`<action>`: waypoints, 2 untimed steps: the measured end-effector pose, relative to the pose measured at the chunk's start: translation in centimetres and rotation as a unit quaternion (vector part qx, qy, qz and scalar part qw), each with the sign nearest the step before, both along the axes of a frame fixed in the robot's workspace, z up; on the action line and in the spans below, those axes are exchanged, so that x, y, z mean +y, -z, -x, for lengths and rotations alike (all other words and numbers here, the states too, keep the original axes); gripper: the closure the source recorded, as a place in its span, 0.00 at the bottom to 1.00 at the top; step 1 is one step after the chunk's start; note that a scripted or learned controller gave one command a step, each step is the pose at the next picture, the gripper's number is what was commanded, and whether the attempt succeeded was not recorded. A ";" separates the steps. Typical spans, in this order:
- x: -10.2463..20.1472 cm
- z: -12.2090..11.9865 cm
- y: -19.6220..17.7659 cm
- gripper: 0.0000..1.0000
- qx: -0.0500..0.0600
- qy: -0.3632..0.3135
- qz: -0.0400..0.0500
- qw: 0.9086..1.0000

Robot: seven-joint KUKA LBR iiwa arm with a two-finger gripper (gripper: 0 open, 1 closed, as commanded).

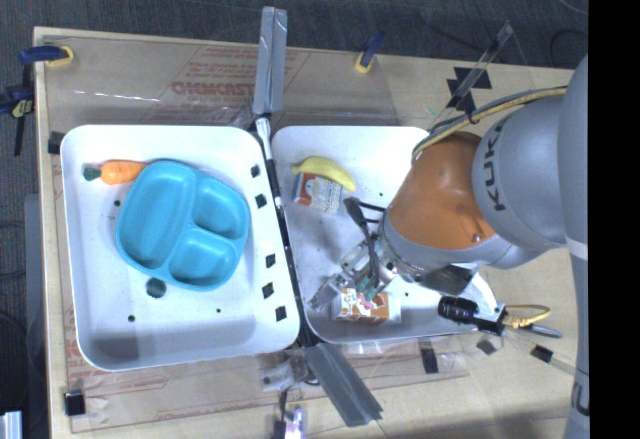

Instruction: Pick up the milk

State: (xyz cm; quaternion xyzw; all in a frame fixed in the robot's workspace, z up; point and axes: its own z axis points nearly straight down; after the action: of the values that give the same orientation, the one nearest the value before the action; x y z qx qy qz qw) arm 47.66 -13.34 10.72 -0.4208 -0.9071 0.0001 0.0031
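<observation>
A small white carton with orange, red and green print lies flat near the front wall of the right bin; it looks like the milk. My gripper hangs low right over its upper edge, touching or nearly touching it. A second small carton, white and orange, lies at the back left of the same bin, next to a yellow banana. The arm's orange band covers the middle and right of that bin.
The left bin holds a blue divided plate, an orange carrot at its back left corner and a small dark round thing. A ridge with black clips separates the bins.
</observation>
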 end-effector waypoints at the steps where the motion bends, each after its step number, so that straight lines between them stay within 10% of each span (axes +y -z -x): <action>1: 0.3 -0.2 -14.7 0.00 -0.002 0.127 0.002 0.992; 2: 4.7 -1.6 -16.8 0.00 -0.001 0.145 0.002 0.989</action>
State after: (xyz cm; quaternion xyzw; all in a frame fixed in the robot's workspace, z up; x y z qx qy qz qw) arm 49.29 -8.59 27.50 -0.5475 -0.8368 0.0008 0.0014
